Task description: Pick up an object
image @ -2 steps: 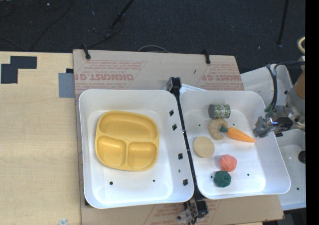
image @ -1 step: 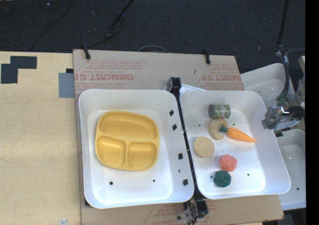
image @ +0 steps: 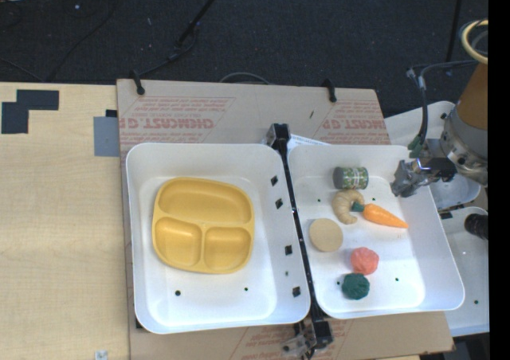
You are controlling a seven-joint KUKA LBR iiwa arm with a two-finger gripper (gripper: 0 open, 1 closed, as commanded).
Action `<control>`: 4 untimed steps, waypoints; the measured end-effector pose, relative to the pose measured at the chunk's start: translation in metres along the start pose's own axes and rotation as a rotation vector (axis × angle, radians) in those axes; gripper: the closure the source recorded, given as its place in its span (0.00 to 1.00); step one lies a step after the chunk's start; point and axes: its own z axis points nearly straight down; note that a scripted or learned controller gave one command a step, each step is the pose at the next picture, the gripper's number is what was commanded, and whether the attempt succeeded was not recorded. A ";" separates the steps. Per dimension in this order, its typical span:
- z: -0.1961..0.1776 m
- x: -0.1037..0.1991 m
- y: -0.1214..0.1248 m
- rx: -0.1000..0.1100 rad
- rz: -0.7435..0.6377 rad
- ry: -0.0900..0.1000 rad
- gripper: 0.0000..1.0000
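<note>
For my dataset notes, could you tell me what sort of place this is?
Probably a robotics lab bench: two white bins on cardboard, toy food such as a carrot, and a robot gripper reaching in.

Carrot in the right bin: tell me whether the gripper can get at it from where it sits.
Probably yes. The carrot lies uncovered, the gripper is just above-right of it, with a beige lump touching only its leafy end.

Red print on the cardboard sheet (image: 239,107) under the two white bins, seen upside down along its far edge: at far left, a word reading roughly "CHEMCRST" with "G.P." after it; at far right, a shorter fragment, "G.P", partly cut off by the right bin (image: 430,287). More red print on the near strip of cardboard, too small and broken to read. No other readable marks on the bins or their contents.
</note>
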 end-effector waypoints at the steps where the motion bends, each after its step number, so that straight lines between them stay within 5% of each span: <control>1: 0.018 0.054 0.017 0.004 0.000 0.001 1.00; 4: 0.027 0.214 0.038 0.002 -0.001 0.000 1.00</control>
